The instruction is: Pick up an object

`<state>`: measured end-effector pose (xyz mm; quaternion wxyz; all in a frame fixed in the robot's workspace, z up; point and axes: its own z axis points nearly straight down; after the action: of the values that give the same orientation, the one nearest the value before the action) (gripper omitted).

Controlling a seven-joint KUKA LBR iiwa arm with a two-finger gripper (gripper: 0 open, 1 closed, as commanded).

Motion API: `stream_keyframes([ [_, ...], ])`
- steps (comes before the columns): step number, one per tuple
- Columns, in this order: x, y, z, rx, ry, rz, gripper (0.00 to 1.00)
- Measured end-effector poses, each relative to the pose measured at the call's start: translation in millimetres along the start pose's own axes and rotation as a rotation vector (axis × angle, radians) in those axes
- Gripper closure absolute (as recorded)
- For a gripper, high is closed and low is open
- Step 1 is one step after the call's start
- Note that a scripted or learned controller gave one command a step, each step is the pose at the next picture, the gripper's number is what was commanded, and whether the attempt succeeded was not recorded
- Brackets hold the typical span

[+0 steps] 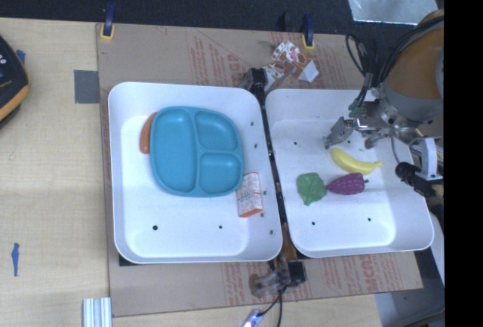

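Gripper (341, 133) over right bin (302, 239), fingers spread open, nothing between them. Banana (355, 161) just below it in that bin, long axis roughly left-right, tips curving up. Purple grapes (346, 183) and green piece (310, 187) beside it. Blue tray (198, 151) in left bin (128, 235).

Single fixed camera above bench (53, 189), looking down at slant. Moderate distance: both white bins fully in frame, left bin (128, 235) and right bin (407, 231) side by side. Arm (411, 84) enters from right edge.
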<state>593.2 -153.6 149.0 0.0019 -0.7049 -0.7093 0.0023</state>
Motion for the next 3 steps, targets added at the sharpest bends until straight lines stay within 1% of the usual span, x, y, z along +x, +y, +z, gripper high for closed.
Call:
stream_keyframes([
  [1,-15,2,58,-0.001,-0.001,0.001,0.0],
  [2,-33,-12,57,0.0,0.0,0.001,0.0],
  [3,-52,-40,58,-0.001,0.0,0.001,0.0],
])
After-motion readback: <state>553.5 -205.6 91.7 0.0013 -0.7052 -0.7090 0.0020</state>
